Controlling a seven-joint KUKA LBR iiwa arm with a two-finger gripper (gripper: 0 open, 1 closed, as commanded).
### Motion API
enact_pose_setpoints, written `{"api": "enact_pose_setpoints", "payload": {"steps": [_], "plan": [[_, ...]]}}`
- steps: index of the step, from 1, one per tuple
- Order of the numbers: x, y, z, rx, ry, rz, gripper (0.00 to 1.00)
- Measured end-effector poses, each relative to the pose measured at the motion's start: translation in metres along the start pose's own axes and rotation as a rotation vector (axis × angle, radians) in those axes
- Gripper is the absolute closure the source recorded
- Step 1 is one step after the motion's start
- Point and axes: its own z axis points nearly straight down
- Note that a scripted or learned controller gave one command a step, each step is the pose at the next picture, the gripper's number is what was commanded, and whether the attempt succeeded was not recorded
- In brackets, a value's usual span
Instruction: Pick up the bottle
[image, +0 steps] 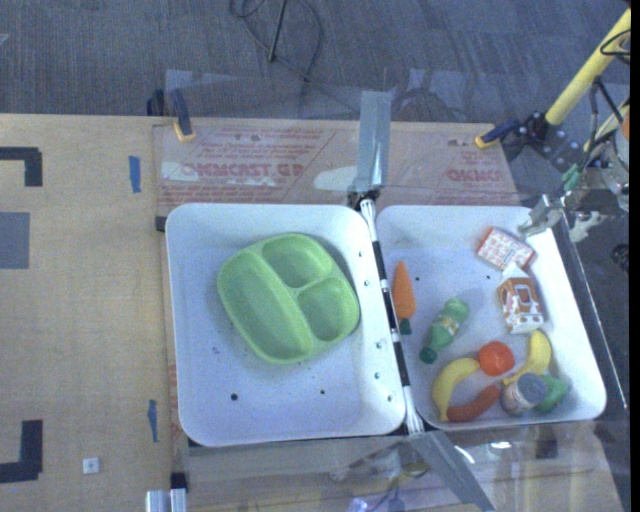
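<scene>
Lies free in the right bin (585, 330): green bottle (444, 329), tilted, carrot (403, 292) just beside, banana (452, 380) near its base. Best taken across the body, clear of the carrot. Cannot tell how the jaws stand.

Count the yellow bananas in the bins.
2. One curved yellow plastic banana lies at the right white bin's near edge, above a red sausage; a second banana lies right of the orange tomato. Clutter there may hide more.
</scene>
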Motion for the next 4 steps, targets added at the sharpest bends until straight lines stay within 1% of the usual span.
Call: {"api": "enact_pose_setpoints", "payload": {"steps": [1,2,3,4], "plan": [[0.053,0.0,0.123,-0.002,-0.001,-0.039,0.0],[0.054,0.001,0.112,-0.005,-0.002,-0.04,1.0],[0.054,0.001,0.112,-0.005,-0.002,-0.04,0.0],[0.119,-0.01,0.142,-0.009,-0.002,-0.011,0.0]]}}
